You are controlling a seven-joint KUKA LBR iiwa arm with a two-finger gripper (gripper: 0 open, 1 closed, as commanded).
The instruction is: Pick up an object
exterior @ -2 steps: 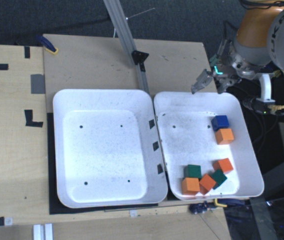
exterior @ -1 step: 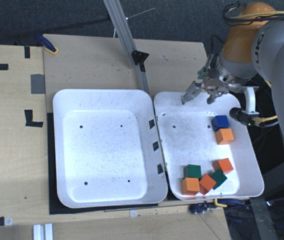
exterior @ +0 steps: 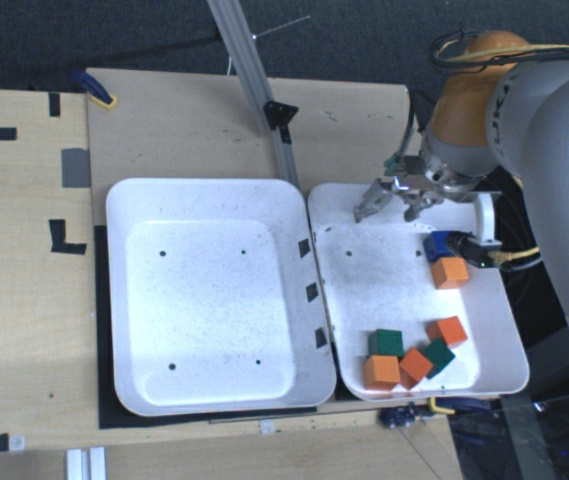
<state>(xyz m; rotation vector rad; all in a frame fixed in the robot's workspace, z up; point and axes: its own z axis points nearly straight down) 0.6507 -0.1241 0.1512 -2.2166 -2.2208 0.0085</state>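
My gripper hangs over the far edge of the right bin, its two fingers spread open with nothing between them. An orange block lies beside a blue block at the bin's right side, just right of and below the gripper. Near the front edge sits a cluster: a green block, an orange block, a second orange block, a third orange block and a dark green block.
The left bin sits beside the right one on the wooden bench. A slanted metal pole with a black clamp runs down to the bins' far edge. The grey arm with its orange band fills the upper right.
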